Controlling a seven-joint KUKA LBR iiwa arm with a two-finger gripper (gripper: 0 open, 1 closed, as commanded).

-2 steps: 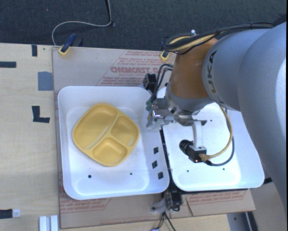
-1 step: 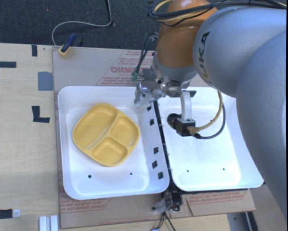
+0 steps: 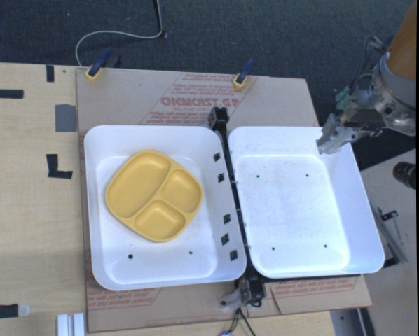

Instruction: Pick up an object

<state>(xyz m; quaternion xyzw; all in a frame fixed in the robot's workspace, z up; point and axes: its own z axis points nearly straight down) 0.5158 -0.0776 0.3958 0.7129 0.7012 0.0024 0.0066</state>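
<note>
A yellow divided plate (image 3: 154,195) lies flat in the left bin (image 3: 97,257), a little left of its middle, three compartments facing up. The right bin (image 3: 363,257) sits just beside it, the two joined along a dark clamped seam (image 3: 227,187). The arm (image 3: 399,68) comes in at the upper right, its upper part cut off by the frame edge. The gripper (image 3: 330,140) hangs over the right bin's far right corner, well apart from the plate. It reads as a small grey blur, perhaps angled down-left; how its tips stand I cannot tell.
</note>
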